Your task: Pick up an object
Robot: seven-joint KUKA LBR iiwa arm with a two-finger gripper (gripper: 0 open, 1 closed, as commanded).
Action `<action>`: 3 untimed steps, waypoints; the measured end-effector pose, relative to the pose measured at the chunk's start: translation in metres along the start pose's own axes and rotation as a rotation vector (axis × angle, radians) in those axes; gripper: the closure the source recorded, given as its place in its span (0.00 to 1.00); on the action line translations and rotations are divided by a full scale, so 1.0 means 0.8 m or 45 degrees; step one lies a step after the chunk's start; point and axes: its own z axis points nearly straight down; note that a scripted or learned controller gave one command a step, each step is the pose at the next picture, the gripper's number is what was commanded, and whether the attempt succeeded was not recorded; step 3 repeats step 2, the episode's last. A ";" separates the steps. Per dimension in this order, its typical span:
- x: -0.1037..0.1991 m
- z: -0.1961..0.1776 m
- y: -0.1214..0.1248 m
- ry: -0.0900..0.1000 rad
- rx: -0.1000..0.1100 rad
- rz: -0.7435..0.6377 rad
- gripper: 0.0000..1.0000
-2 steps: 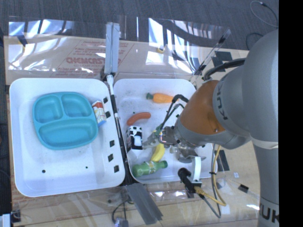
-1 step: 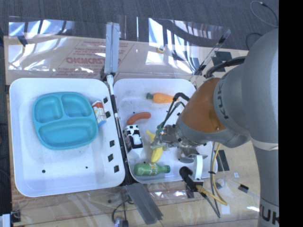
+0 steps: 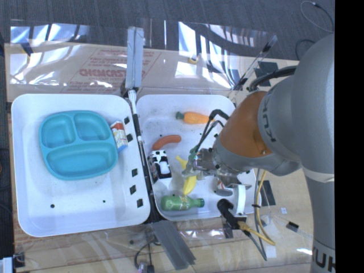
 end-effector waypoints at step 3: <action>0.147 -0.086 0.101 0.003 0.034 -0.183 1.00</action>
